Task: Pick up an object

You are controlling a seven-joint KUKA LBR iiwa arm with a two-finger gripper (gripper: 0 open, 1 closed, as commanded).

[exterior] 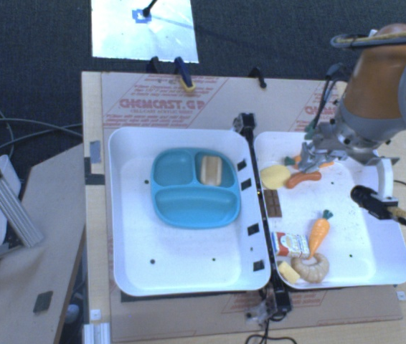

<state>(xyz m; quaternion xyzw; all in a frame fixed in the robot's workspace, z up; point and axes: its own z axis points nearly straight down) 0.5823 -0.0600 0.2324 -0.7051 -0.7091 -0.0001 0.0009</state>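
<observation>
My gripper (312, 158) hangs low over the back of the right bin (376, 258), on the grey arm with its orange band. Just below it and in front of it lies an orange-red toy sausage (302, 180), whose right end reaches under the gripper. A pale yellow piece (275, 176) lies to the sausage's left, against the bin wall. Nearer the front are a toy carrot (319, 233), a small ketchup packet (290, 244), a tan curled shrimp-like toy (312, 267) and a small yellow chunk (288, 271).
In the left bin (138, 264) sits a blue divided plate (189, 208) with a slice of toy bread (211, 170) in its back right section. A black part on the arm (370, 200) juts over the right bin's right side.
</observation>
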